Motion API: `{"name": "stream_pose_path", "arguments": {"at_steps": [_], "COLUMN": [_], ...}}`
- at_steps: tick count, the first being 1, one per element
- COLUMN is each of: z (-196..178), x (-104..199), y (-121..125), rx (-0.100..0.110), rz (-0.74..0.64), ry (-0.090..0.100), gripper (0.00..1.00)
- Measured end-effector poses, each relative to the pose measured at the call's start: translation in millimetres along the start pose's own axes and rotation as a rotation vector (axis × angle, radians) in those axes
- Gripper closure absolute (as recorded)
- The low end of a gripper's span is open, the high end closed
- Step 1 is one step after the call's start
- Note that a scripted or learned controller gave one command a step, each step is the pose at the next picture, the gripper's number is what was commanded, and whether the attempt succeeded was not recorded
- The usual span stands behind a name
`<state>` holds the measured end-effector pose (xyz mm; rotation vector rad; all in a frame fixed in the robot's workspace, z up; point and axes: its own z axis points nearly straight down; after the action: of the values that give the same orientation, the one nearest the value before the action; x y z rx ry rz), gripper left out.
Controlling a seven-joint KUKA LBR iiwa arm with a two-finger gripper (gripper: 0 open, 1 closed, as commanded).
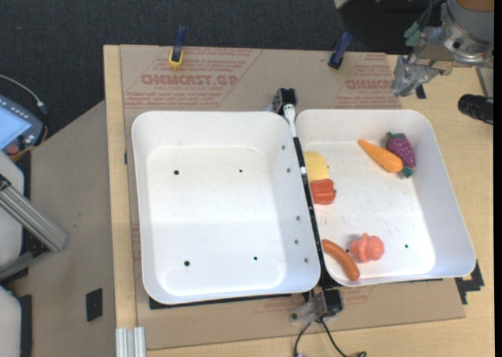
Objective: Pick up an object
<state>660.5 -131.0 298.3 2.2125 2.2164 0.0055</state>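
The right bin [439, 214] holds an orange carrot [380, 155] with a purple bunch of grapes [401, 150] beside it at the far side. A yellow piece [315, 165] and a red piece [322, 191] lie against the bin's left wall. Near its front edge lie an orange sausage-shaped piece [341, 259] and a pink toy [367, 248]. My gripper [408, 81] hangs above the bench behind the right bin's far edge, away from all the objects, with nothing visible between its fingers.
The left bin [157, 191] stands beside the right one on a cardboard sheet [235, 73]. A blue-yellow clamp [178, 49] and a blue clamp [340, 49] hold the sheet's far edge. A black clip [284, 100] sits where the bins meet.
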Motion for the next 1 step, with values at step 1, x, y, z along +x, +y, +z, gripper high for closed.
{"name": "stream_pose_path", "arguments": {"at_steps": [1], "z": [0.7], "x": [0.1], "y": [-0.1], "rx": [0.001], "rz": [0.0], "ry": [0.0], "gripper": [0.0]}}
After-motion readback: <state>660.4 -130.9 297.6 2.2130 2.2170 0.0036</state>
